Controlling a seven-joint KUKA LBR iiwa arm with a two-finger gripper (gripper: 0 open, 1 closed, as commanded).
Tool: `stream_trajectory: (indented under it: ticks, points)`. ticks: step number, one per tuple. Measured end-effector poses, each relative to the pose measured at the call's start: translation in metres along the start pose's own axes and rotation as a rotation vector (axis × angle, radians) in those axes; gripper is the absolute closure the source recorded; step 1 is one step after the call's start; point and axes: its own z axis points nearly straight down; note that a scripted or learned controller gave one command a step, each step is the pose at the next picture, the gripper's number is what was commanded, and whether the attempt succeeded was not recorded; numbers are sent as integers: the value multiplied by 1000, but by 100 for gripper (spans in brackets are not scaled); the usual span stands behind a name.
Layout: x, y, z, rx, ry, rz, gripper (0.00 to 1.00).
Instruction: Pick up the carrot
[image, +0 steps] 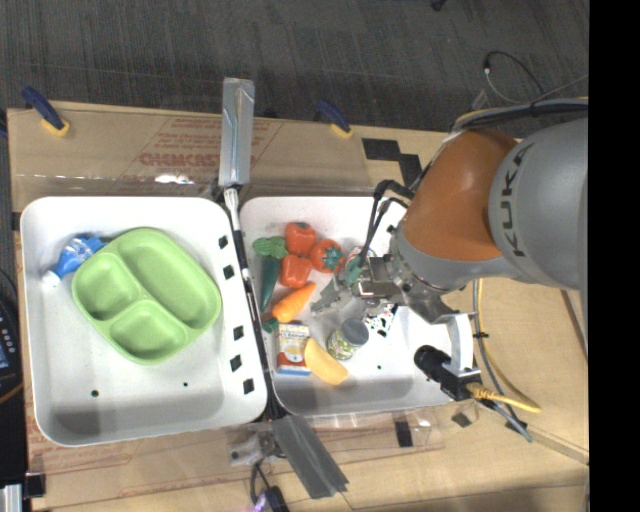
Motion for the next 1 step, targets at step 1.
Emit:
stream_trajectory:
  ticks: [1]
  points:
    - [0,19,123,-10,-2,-51,0]
